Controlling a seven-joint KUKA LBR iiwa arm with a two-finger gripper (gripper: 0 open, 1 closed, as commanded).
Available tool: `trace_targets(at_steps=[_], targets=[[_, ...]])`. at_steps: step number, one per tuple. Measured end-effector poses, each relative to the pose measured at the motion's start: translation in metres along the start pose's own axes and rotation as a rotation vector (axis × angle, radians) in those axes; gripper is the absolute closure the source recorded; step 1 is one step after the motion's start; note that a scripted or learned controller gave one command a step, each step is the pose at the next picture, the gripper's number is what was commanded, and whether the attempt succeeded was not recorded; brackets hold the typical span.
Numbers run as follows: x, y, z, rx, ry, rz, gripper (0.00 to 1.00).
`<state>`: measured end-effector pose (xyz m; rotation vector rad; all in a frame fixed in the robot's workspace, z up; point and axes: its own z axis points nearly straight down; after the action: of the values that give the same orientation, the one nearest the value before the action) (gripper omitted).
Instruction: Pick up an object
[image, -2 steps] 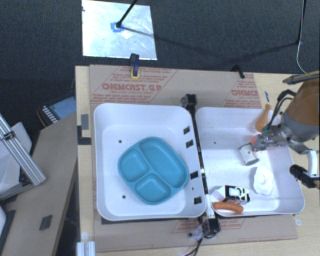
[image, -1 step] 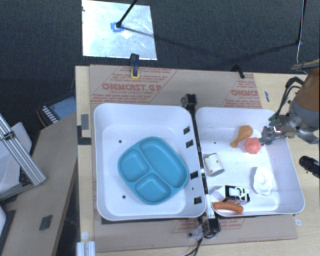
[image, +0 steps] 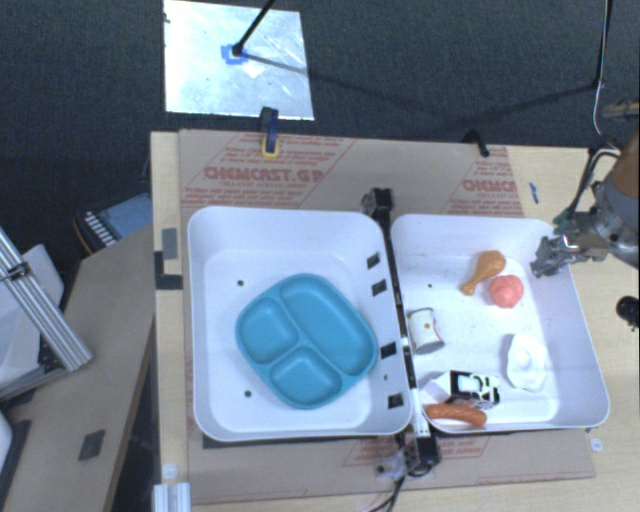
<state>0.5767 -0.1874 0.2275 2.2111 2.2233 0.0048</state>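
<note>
The right bin (image: 570, 330) holds several small items: an orange drumstick (image: 484, 270), a pink ball (image: 506, 291), a small white cup with an orange mark (image: 425, 329), a white lumpy piece (image: 524, 362), a black-and-white item (image: 472, 385) and an orange sausage (image: 456, 412). My gripper (image: 552, 256) hangs over the bin's upper right edge, right of the drumstick and the pink ball, with nothing seen between its fingers.
A blue divided plate (image: 305, 340) lies in the left bin (image: 215, 250). A black divider (image: 392, 300) runs between the bins. The bins rest on a cardboard sheet (image: 300, 170). A metal plate (image: 237, 60) lies beyond it.
</note>
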Motion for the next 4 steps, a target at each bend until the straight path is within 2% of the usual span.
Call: trace_targets(at_steps=[1, 4], targets=[[0.000, 0.002, -0.043, 0.000, 0.000, 0.000, 1.00], [0.161, -0.030, -0.042, 0.005, 0.004, -0.005, 1.00]])
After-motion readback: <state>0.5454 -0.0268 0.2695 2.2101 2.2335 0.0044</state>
